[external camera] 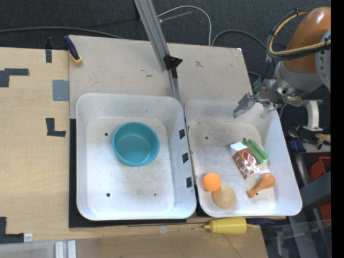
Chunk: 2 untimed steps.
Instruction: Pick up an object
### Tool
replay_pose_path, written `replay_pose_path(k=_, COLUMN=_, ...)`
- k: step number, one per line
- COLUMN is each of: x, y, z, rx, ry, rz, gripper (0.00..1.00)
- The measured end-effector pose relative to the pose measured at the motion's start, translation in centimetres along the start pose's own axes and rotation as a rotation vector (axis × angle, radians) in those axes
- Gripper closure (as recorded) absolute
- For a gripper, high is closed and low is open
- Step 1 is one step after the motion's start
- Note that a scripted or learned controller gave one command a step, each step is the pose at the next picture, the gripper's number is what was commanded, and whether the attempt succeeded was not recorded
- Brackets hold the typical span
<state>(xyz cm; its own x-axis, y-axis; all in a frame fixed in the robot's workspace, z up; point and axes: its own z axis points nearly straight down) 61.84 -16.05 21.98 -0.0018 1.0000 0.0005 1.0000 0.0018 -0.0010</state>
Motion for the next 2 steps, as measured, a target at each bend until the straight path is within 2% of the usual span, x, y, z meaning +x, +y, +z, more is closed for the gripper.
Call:
replay_pose_path(k=1, x=0.0, y=0.0, z=0.0, rx=0.0, ry=0.0, rz=0.0, gripper=0.0)
replay_pose_path(k=2, x=0.5, y=-0.7, z=6.3, rx=0.007, ry=0.0, rz=0.0, gripper=0.0)
